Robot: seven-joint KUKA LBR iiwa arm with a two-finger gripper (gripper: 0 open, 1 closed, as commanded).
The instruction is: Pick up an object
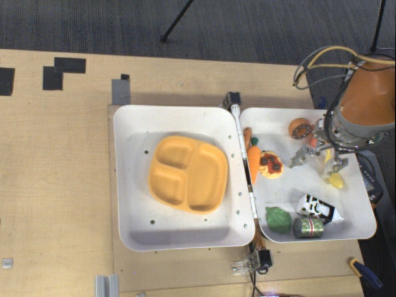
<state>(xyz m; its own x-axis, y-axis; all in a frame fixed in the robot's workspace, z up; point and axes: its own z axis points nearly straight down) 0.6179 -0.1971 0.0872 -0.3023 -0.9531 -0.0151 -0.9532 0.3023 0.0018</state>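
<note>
Arm over the right bin

The gripper [318, 155] hangs low over the right bin [365, 228], fingers spread apart with nothing between them. A small yellow toy [335, 180] lies just beside one finger. The carrot [253, 159] rests along the bin's left wall. An orange divided plate [188, 172] sits in the left bin [133, 228].

Bench [55, 184]: pale wood top, black patches near its far left edge.
Left bin [133, 224]: white, shallow, lying on the bench.
Right bin [359, 218]: white, shallow, touching the left bin along one side.
Bracket [121, 90]: grey, behind the left bin's far corner.
</note>
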